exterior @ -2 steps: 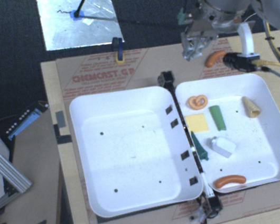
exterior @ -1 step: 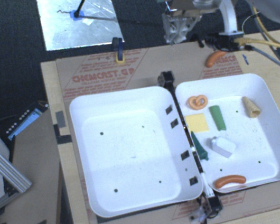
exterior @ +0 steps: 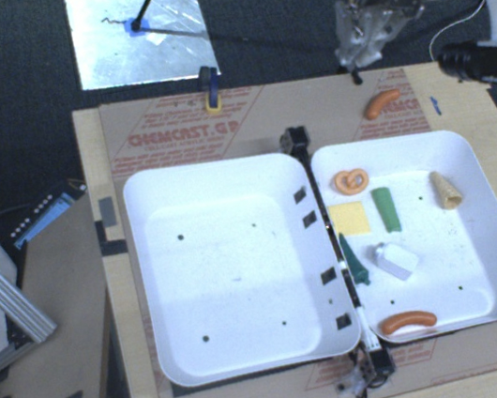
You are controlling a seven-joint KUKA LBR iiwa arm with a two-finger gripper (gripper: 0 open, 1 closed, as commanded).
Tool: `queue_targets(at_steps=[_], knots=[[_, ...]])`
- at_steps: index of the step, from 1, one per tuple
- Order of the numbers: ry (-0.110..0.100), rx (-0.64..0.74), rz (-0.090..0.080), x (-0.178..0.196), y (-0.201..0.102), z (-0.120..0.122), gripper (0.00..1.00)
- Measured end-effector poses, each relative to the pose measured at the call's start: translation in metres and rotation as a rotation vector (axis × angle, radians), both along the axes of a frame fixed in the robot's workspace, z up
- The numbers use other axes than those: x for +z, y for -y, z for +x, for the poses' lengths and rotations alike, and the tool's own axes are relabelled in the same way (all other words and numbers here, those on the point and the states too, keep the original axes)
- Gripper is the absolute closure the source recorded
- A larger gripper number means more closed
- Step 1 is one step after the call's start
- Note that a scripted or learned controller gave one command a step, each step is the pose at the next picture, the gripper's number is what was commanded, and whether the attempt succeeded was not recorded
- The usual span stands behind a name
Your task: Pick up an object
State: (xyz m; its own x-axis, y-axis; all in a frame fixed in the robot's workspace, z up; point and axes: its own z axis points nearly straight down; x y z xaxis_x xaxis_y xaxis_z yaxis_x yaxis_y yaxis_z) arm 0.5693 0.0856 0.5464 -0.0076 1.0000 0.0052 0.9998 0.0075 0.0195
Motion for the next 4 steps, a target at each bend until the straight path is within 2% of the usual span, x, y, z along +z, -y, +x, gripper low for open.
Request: queue_targets(at_steps=[1,2,3,4], knots=[[-0.018,-0.001,-0.003,-0.011,-0.011,-0.086,1.0],[-0.018,-0.009,-0.008,-0.014,0.014,0.046,1.0],[-0.016,-0.009,-0.007,-0.012,0.039,0.093,1.0],[-0.017,-0.004,-0.004,-0.01,0.041,0.003,1.0]])
